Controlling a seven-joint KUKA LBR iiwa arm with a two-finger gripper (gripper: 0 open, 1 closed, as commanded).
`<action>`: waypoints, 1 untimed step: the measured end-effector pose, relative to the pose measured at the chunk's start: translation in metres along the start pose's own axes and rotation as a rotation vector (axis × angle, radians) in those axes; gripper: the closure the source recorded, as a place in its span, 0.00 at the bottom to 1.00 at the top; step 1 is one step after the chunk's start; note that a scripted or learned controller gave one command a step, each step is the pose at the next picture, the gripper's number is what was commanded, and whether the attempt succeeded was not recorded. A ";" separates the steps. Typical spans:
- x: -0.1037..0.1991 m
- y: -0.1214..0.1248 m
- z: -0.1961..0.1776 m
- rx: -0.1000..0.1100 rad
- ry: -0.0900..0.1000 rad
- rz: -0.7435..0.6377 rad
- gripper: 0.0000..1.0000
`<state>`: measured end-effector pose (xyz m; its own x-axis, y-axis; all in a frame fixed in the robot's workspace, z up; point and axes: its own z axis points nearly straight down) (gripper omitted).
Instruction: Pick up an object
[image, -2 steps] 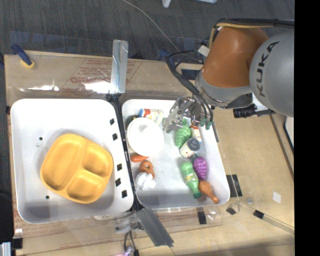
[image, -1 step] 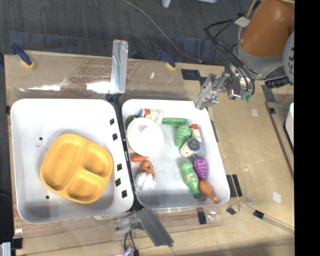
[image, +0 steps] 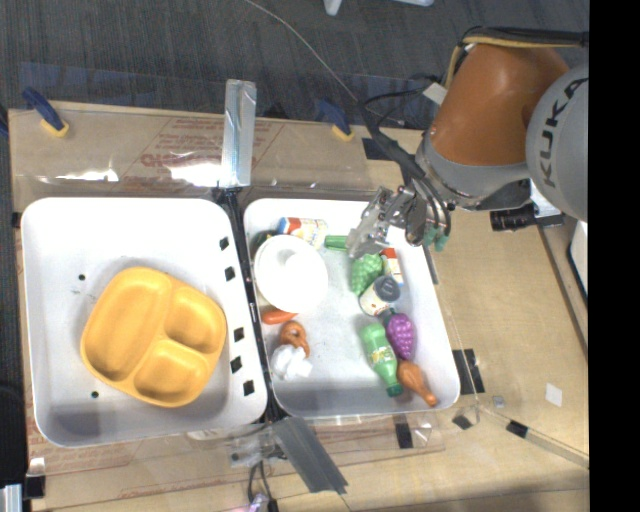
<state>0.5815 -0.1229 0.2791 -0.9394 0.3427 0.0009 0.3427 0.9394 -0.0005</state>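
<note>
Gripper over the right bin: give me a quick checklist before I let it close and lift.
1. Gripper above the right bin, at its far side: ok.
2. Target under it: green toy lies just below the fingertips: ok.
3. Finger opening: cannot tell.
4. Toy between the fingers: not ok, no grasp visible.
5. Crowding: white bowl and small round item lie close beside the green toy: not ok, may get nudged.
6. Yellow divided tray sits apart in the left bin: ok.
</note>
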 end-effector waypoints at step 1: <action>-0.001 0.001 -0.011 0.001 -0.003 -0.006 1.00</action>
<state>0.5829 -0.1224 0.2899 -0.9415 0.3371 -0.0017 0.3371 0.9415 -0.0011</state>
